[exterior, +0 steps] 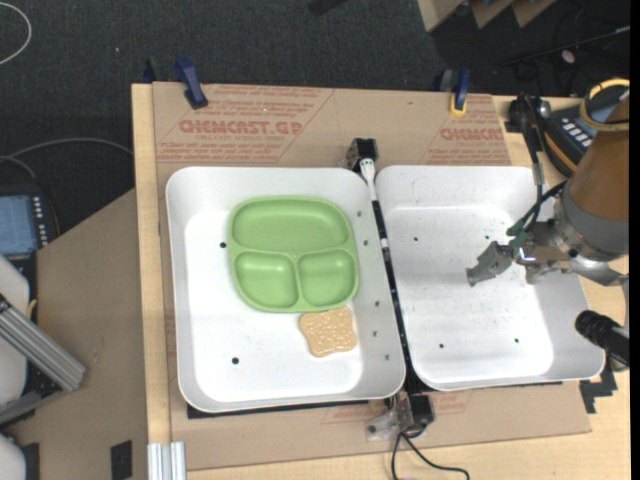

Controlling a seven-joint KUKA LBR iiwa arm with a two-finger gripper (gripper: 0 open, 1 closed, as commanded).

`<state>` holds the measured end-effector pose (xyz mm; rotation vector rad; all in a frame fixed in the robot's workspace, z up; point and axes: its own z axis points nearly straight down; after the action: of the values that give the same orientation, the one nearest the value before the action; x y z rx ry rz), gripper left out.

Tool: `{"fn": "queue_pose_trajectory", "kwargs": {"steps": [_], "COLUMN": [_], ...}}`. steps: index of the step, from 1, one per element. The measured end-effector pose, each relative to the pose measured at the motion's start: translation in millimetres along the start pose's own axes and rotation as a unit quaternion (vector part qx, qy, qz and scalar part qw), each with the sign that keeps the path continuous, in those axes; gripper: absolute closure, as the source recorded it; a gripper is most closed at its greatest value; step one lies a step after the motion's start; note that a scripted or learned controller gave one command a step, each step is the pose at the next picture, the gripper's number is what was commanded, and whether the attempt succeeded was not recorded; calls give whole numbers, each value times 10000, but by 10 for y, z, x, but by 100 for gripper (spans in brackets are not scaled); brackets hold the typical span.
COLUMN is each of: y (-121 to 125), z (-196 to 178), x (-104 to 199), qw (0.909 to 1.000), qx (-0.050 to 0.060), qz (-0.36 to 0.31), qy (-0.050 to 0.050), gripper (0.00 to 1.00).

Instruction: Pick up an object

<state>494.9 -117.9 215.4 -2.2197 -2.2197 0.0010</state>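
**Claw over the right bin, both pickable things across the divide at 9 o'clock**

The claw [492,265] hangs above the right bin [440,318], near its middle and toward the 3 o'clock side, with nothing between its tips. Whether those tips are spread or pressed together cannot be told from this slanted look; they read as one small grey blur.

Both things worth picking lie in the left bin [195,298]. From the claw, the green plate [293,251] sits almost straight at 9 o'clock, well apart, past the ridge where the two bins meet. The cracker [329,331] lies at about 8 o'clock from the claw, just beside the plate's lower edge and perhaps touching it. It is the nearer of the two.

The plate is a smooth, matte plastic tray, rounded-rectangular, split into one wide compartment and two small ones; its long axis runs roughly 9 to 3. Its low rim is probably the only place to pinch. The cracker is tan, flat, speckled and roughly square with scalloped edges. Being so thin against the bin floor, it would likely be hard to get fingers under.
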Motion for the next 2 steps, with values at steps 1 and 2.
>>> {"fn": "queue_pose_trajectory", "kwargs": {"steps": [1, 2], "y": [8, 333], "z": [-107, -2853], "x": [0, -23], "qw": [10000, 9999], "qx": [-16, -124], "qz": [-4, -10], "qy": [-6, -33], "gripper": [100, 100]}}
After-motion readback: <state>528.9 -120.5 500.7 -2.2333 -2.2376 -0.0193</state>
